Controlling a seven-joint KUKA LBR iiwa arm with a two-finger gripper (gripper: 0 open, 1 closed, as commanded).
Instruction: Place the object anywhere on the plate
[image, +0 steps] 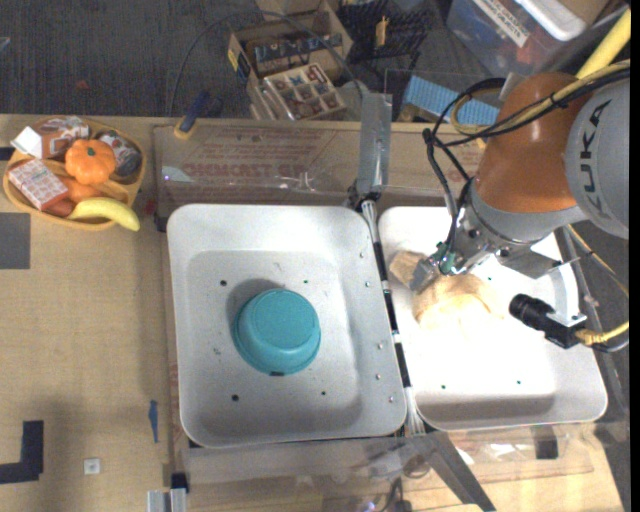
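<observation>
A round teal plate (278, 331) lies in the middle of the left bin (200, 250). A pale tan, bread-like object (455, 297) rests in the right bin (520, 385), near its upper left corner and close to the divider. A smaller tan lump (404, 267) sits just left of it. My gripper (440, 265) is low over the upper left end of the tan object, between the two tan pieces. The wrist hides the contact point.
The grey arm with its orange band (530, 140) covers the right bin's back right part. A black cylindrical part (528, 311) juts out right of the tan object. A bowl of toy fruit (75, 175) stands on the bench at far left.
</observation>
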